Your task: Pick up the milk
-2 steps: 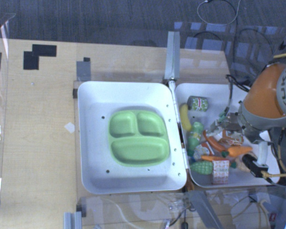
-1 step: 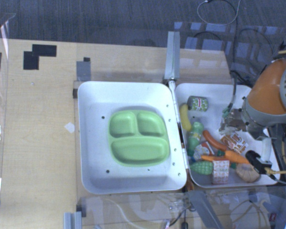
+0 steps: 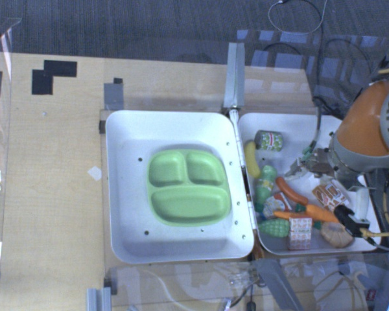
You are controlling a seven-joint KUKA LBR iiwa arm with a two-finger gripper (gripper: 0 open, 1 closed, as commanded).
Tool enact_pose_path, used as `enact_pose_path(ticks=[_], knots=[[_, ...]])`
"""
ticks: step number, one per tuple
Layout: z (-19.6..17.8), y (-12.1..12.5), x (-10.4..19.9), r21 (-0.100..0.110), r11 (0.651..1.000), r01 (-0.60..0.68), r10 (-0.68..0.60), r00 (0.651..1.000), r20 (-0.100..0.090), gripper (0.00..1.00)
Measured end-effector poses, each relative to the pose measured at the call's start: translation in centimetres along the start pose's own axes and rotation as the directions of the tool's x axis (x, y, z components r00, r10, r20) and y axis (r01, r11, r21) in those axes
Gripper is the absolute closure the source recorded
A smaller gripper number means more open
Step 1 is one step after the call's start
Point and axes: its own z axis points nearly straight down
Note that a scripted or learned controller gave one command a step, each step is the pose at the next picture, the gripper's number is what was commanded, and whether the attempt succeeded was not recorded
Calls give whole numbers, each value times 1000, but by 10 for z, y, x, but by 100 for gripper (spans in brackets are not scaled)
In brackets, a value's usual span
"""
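I'm seeing the green divided plate (image 3: 188, 188) sitting in the left bin (image 3: 123, 173). The milk carton (image 3: 299, 232) is lying untouched among toys in the right bin (image 3: 298, 125); the arm (image 3: 369, 125) is hovering above, nothing lifted yet.

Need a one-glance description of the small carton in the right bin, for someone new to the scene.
Find the right bin, the one crowded with toy food. At its near edge stands a small boxy carton, white with a reddish printed pattern. It is the only square-sided item there, between a green knobbly piece and a brown round one.

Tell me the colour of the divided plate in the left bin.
Light green plate, seen in the camera view.
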Motion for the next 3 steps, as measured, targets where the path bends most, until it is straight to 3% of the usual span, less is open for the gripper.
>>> enact_pose_path(ticks=[1,2,3], knots=[[-41,-10,-65,47,997,-63,63,998,-2,0],[30,-6,-63,44,998,-54,54,999,-2,0],[19,-3,-63,40,998,-53,53,999,-2,100]])
